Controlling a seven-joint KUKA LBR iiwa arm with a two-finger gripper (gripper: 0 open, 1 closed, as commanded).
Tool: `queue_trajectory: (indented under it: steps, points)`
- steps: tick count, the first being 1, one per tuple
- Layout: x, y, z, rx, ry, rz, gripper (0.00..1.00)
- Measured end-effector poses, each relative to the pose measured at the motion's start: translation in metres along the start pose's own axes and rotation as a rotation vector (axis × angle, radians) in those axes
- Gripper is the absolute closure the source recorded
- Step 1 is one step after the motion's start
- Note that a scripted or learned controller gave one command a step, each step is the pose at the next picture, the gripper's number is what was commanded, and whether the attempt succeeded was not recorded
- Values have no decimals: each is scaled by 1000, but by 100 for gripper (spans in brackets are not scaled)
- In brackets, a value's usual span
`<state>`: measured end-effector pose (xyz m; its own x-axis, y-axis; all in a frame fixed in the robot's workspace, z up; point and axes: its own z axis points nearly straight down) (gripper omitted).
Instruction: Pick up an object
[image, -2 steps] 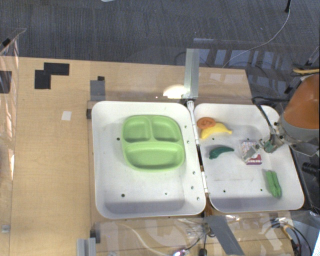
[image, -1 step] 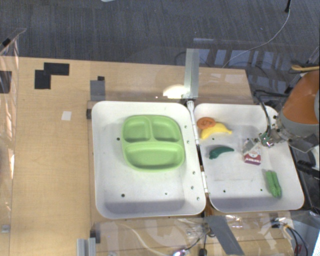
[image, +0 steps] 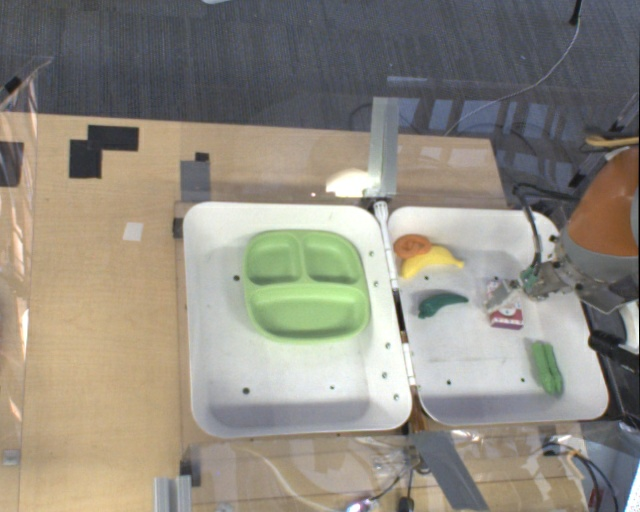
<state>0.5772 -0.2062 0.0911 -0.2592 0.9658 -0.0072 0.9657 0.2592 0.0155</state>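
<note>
Objects for picking lie scattered in the right bin (image: 590, 400), the one nearer the arm: an orange round piece (image: 412, 244) sits near the bin's far left corner, touching a yellow banana-shaped piece (image: 430, 263) just in front of it; a dark green curved item (image: 441, 302) lies a little nearer the camera, close to the divider between the bins; a small red-and-white packet (image: 506, 318) rests toward the middle right, with a clear, crinkled piece (image: 496, 292) just beside it on its far side; and a light green elongated item (image: 546, 366) lies near the right wall toward the near corner. The left bin (image: 210, 400) carries a light green divided tray (image: 305, 283) with three compartments, set roughly in its middle and slightly toward the far side. The arm (image: 605, 225), grey with an orange band, leans in over the right bin's far right edge, and its pincer (image: 534, 281) hangs low by that wall, just beside the clear piece and the packet. Whether the pincer is wide or narrow cannot be told from this angle, and nothing can be seen gripped in it. Both bins sit side by side on the wooden worktop (image: 100, 330), with black patches (image: 100, 148) marked on its far left part.
</note>
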Motion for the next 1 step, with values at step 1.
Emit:
queue_trajectory:
  steps: [1]
  points:
    - [10, 27, -47, 6, 5, -364, 0]
